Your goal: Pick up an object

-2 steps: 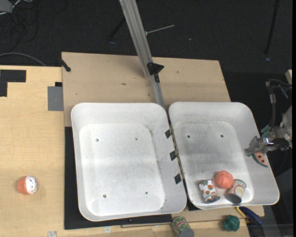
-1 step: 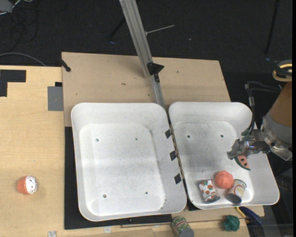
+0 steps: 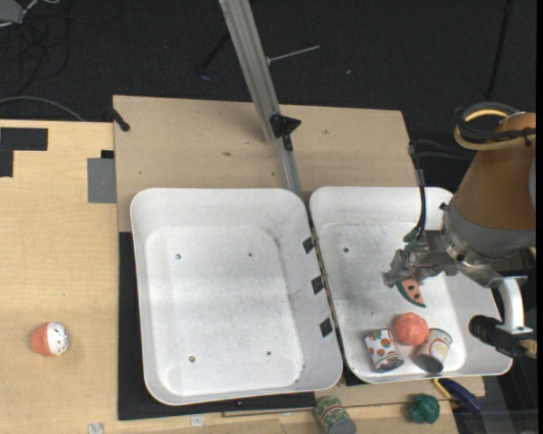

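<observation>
Pick not done yet: nothing was lifted, all items sat on the bin floor.

The watermelon slice toy [image 3: 414, 291] lay in the right bin [image 3: 362, 208], right under the gripper [image 3: 413, 268], which sat low over it; couldn't tell whether the gripper was spread or pinching, too dark. Red ball [image 3: 411, 328], small can [image 3: 434, 348] and printed packet [image 3: 382, 350] clustered nearer the front edge, close together. Left bin [image 3: 163, 208] held none of them. Grasp and lift looked still to do.
</observation>
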Tool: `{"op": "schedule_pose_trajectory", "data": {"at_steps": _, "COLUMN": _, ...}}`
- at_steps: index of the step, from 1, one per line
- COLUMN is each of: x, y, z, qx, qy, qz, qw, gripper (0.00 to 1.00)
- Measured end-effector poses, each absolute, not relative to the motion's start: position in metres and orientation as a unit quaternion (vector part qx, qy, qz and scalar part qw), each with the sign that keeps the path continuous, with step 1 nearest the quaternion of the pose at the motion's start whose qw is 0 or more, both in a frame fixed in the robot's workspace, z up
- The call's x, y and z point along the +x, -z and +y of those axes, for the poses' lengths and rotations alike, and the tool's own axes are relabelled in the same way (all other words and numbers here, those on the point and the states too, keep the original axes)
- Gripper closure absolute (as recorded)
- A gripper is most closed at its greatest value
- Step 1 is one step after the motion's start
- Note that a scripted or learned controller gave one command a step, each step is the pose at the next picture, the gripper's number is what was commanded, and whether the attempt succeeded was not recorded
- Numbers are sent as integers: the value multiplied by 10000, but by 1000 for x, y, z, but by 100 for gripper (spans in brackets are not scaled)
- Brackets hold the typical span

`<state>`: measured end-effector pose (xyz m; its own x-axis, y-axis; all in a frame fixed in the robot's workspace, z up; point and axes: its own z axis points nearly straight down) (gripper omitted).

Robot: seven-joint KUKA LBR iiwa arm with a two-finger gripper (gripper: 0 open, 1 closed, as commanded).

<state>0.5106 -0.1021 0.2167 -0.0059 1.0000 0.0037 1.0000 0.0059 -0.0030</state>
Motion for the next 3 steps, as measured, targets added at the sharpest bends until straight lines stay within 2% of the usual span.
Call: {"op": "schedule_pose_trajectory", "data": {"at_steps": 3, "x": 530, "y": -217, "z": 39, "qx": -7054, "qy": -4, "qz": -7088, "qw": 19, "gripper": 100}}
